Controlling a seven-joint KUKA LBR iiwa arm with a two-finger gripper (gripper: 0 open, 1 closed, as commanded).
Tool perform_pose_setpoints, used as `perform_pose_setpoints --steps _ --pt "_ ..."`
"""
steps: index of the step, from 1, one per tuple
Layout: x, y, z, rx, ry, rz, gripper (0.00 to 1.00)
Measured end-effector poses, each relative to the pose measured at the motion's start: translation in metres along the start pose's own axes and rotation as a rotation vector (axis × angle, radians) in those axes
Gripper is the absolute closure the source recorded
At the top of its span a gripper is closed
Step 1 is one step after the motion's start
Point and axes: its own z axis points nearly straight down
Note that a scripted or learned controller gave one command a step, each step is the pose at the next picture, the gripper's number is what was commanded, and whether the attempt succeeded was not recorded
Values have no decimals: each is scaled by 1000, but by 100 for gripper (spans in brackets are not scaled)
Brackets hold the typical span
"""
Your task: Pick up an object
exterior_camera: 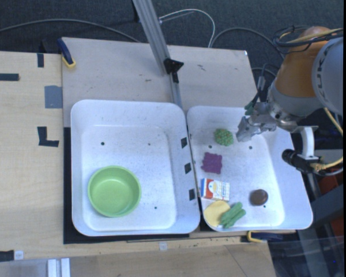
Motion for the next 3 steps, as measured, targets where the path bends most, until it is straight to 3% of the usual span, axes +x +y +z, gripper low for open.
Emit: perform_pose_setpoints --steps 2,3 --pt "99 25 -8 -1 0 -1 100" --pt "158 24 -22 -1 1 -1 100"
